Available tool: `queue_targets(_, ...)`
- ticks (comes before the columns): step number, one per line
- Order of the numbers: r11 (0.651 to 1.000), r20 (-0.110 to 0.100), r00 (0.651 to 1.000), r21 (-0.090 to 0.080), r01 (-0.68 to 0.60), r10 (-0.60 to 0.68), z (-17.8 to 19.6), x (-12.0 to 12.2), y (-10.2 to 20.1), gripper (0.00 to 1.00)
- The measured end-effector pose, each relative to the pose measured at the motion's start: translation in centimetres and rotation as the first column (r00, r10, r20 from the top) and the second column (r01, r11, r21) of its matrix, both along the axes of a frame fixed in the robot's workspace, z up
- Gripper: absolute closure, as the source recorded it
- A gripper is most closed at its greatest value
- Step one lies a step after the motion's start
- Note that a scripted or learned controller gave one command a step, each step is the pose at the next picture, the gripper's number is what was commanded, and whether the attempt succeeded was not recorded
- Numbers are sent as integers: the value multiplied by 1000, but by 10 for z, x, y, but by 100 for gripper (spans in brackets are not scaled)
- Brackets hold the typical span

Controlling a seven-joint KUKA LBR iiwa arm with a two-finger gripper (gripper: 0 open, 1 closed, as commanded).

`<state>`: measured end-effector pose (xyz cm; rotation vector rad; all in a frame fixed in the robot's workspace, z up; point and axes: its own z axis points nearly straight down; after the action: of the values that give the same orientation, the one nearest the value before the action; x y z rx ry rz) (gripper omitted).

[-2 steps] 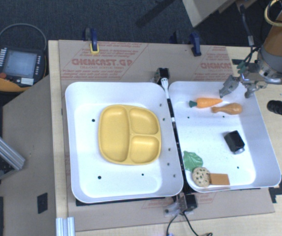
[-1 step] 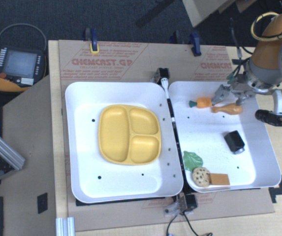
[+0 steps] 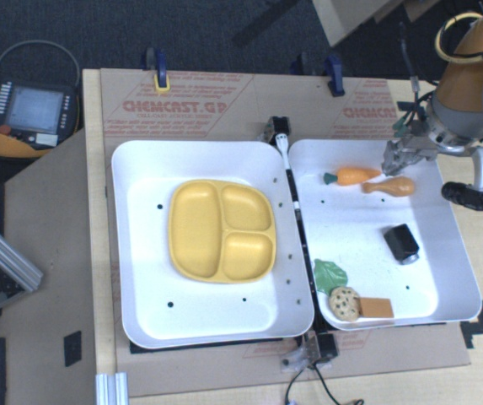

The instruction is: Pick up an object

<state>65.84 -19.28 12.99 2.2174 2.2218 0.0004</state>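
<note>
In the right bin (image 3: 443,251) lie an orange toy carrot (image 3: 352,175), a tan drumstick (image 3: 390,187), a black block (image 3: 402,243), a green leaf (image 3: 330,273), a cookie (image 3: 343,303) and an orange cracker (image 3: 376,308). My gripper (image 3: 395,164) hangs low at the bin's far side, right above the gap between the carrot's end and the drumstick. The view is too small to tell how it stands or whether it touches either toy.
The left bin (image 3: 140,251) holds a yellow divided plate (image 3: 222,229). A black clamp (image 3: 279,129) sits between the bins at the back. The grey and orange arm (image 3: 469,66) comes in from the upper right. A handheld pendant (image 3: 30,112) lies off the bench at left.
</note>
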Motion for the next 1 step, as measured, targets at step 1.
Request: queue_targets(1, 1000, 5, 1000, -2, 2, -2, 53, -1, -10, 100)
